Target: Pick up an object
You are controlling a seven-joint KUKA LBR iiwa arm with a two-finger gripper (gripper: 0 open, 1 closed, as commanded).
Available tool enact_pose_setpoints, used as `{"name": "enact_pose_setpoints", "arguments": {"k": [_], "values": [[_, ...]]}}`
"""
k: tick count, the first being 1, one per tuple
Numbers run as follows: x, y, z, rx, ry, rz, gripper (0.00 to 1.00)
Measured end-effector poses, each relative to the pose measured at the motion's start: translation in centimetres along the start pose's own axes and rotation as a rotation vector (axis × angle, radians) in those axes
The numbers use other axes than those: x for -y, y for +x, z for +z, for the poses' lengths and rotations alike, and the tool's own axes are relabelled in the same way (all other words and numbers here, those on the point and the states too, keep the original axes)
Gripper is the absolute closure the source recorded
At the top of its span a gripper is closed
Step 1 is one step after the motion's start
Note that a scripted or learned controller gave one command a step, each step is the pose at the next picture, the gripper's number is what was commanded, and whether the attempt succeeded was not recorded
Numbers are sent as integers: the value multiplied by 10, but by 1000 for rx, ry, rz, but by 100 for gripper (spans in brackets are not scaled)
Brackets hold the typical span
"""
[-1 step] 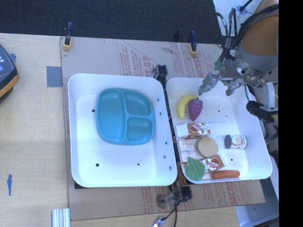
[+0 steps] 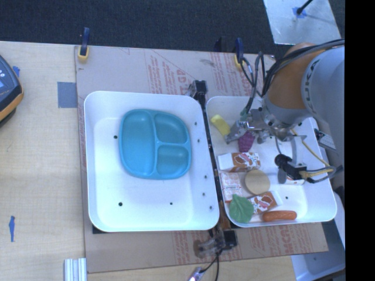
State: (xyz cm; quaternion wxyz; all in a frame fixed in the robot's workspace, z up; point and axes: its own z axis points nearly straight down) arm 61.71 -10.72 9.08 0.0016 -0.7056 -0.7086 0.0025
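Wooden counter (image 2: 41,174) | left bin (image 2: 99,215): blue divided plate (image 2: 155,143) | right bin (image 2: 316,206): toy foods | tool (image 2: 249,134) low over purple piece (image 2: 246,141), tool's state cannot be told

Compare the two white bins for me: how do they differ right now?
The left bin holds one blue divided plate; the right bin holds many small toy foods. The arm reaches into the right bin, not the left. Both are shallow, white and side by side.
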Motion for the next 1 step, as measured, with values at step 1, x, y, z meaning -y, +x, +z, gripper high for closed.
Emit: {"name": "enact_pose_setpoints", "arguments": {"k": [1], "values": [[-1,-1,-11,2,0,-2,100]]}}
